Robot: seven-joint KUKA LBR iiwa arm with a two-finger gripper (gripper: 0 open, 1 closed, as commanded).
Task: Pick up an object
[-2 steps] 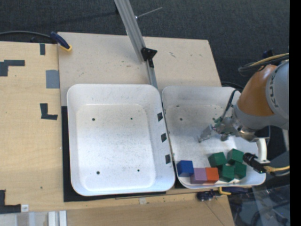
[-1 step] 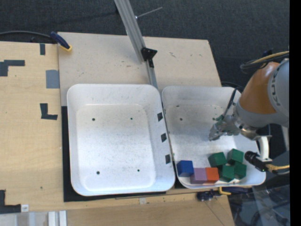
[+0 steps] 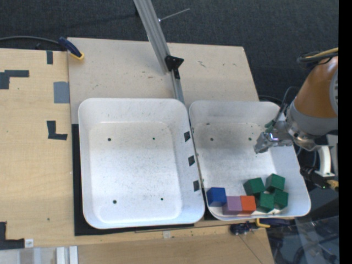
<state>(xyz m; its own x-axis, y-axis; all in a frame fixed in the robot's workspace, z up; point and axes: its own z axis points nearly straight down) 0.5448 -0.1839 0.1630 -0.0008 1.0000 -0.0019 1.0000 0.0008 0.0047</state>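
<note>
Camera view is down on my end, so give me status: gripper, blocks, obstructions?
Gripper over right white bin, nothing seen held. Small coloured blocks clustered at bin's near corner, untouched. Nothing between gripper and blocks.

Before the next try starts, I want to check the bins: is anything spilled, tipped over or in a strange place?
Nothing looks spilled or damaged. All the blocks sit crowded in the near corner of the right bin: a blue block, a purple block, an orange block and several green blocks. The gripper is above that bin's right side, away from them.
</note>
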